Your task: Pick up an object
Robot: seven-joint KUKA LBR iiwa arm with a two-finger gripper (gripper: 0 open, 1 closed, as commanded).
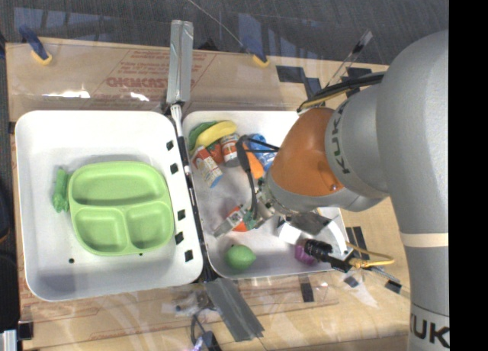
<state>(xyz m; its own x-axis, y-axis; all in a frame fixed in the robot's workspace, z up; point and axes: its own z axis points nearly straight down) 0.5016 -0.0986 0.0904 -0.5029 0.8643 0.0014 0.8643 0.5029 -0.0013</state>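
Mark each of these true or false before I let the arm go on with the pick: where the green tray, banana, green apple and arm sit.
1. The green divided tray lies in the left bin. True.
2. The banana lies in the left bin beside the tray. False: it lies in the right bin, near its far-left corner.
3. The green apple sits near the right bin's front edge. True.
4. The arm is reaching over the left bin. False: it hangs over the right bin, with its orange band above the items there.
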